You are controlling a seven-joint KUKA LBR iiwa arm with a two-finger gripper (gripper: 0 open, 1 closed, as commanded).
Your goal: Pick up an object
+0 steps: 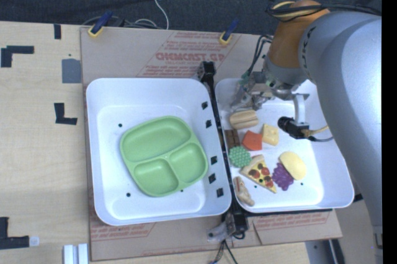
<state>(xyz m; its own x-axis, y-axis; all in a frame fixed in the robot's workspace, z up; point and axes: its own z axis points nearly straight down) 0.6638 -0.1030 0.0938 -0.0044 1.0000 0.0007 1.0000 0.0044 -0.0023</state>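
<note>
Right now my gripper (248,93) sits low at the far end of the right bin (335,194), close to the divider w/ the left bin (99,132); can't tell how it's set, too blurred. Open room lies mostly nearer the camera and out toward the right bin's outer wall; the far rim is tight behind me. Left bin, across the divider from me, holds a green divided plate (163,155). Right bin holds the toy food: hot dog bun (243,118) just beside my tip, then orange wedge (252,140), cheese piece (270,134), green round bit (239,156), pizza slice (260,173), lemon (293,165), purple grapes (282,178), all packed close below me. Black cable fitting (291,127) lies near, on my right.
</note>
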